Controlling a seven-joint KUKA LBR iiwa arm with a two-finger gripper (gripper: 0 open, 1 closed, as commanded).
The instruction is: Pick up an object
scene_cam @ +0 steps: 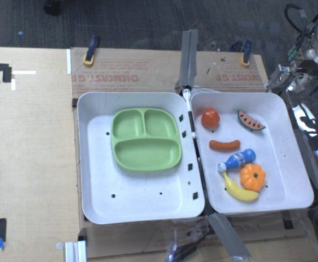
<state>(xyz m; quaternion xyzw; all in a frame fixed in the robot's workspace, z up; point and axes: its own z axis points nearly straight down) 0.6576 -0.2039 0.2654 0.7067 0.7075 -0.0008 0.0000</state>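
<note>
**Inspector:** Reporting on the camera view. The gripper (296,70) is hanging at the far right, above the back corner of the right bin (304,168) and outside its rim. Cables are crowding it, so I cannot tell whether it is wide, narrow or carrying anything.

**Supervisor:** What is lying in reach?

**Inspector:** Six pieces are sitting in the right bin. A tomato (210,118) and a watermelon slice (250,121) are lying apart near the back. A sausage (224,144) is lying alone in the middle. Toward the front a blue bottle (240,160), a pumpkin (252,177) and a banana (239,190) are touching one another. A green divided plate (146,139) is resting in the left bin (82,162).

**Supervisor:** Recommendation?

**Inspector:** I am judging the approach as not yet begun. I am advising a lone piece, the sausage or the watermelon slice, taken across its narrow width from straight above. I am advising against the front cluster, where a descent is likely to be nudging neighbours, and against the tomato, which may be rolling toward the wall.
</note>
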